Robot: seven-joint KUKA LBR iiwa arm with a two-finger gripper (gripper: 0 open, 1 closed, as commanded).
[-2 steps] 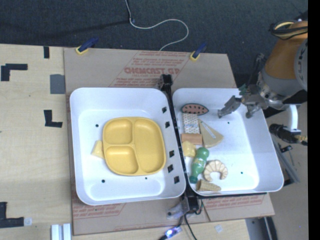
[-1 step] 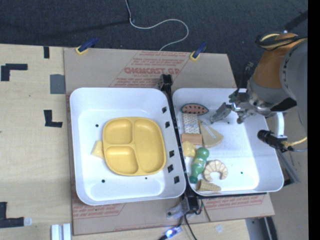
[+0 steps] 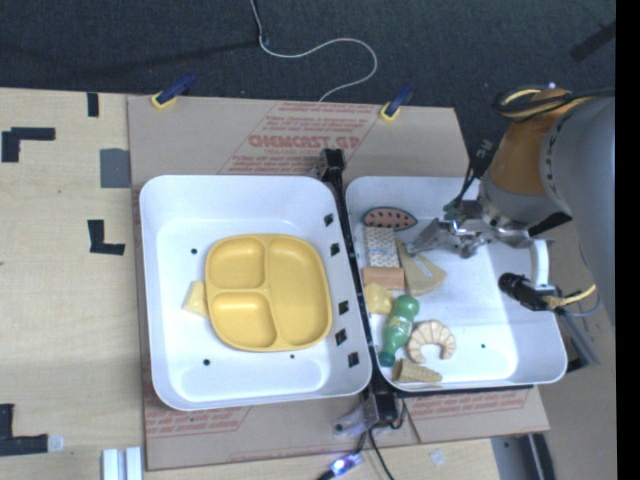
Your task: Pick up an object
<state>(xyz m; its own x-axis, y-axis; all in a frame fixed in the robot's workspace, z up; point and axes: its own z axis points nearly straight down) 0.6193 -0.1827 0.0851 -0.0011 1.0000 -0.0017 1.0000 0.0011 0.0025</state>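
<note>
Fingers (image 3: pixel 424 239), spread unclear, over right bin (image 3: pixel 520 363) just beside tan wedge (image 3: pixel 424 273).

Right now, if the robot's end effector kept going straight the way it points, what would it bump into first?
Probably the tan wedge in the right bin. The end effector points leftward at it. Its height above the wedge is unclear.
</note>
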